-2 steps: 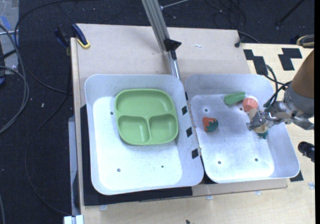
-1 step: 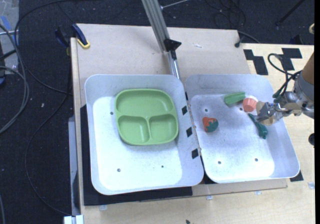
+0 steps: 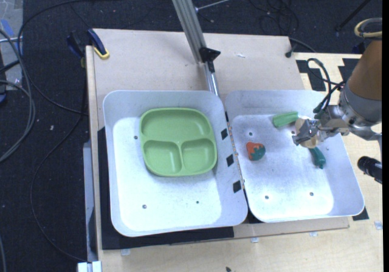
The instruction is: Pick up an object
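Observation:
In the right bin (image 3: 292,195) lie three small objects: a light green block (image 3: 284,120) near the far side, a red and teal rounded toy (image 3: 256,151) toward the left, and a teal stick-shaped piece (image 3: 318,156) on the right. My gripper (image 3: 304,134) hangs low over the right bin, between the green block and the teal piece, just right of the block. I see nothing clearly held between its tips.
The left bin (image 3: 170,204) holds a light green divided plate (image 3: 179,141). A metal pole (image 3: 188,16) slants down to the seam between the bins. Cables trail over the dark floor around the bench.

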### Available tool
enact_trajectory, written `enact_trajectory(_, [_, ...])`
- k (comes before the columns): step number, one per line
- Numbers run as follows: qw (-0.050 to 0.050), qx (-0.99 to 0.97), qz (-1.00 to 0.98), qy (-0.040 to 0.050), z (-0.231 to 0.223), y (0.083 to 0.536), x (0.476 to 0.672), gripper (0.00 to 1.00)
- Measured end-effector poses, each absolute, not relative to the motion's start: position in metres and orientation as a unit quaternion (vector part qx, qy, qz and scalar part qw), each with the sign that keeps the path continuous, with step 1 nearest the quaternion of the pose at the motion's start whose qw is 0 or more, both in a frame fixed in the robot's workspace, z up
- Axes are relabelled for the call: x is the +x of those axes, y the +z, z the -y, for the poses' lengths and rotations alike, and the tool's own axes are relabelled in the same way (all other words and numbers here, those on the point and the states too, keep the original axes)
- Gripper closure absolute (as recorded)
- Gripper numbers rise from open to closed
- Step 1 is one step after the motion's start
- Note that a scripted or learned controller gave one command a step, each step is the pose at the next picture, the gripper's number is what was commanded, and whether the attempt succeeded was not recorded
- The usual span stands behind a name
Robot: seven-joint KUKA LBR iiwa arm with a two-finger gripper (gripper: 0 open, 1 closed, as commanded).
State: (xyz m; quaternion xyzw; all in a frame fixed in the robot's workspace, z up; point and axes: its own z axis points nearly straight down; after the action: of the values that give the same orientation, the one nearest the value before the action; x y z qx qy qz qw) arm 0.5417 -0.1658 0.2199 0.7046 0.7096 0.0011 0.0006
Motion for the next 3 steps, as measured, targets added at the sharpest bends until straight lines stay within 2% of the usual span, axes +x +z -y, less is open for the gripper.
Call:
enact_trajectory(2, [0.0,0.704,-0.71,0.0015,0.051,0.219,0.582,1.0])
enact_trajectory(3, [0.0,0.704,-0.71,0.0017,-0.009,0.23,0.592,1.0])
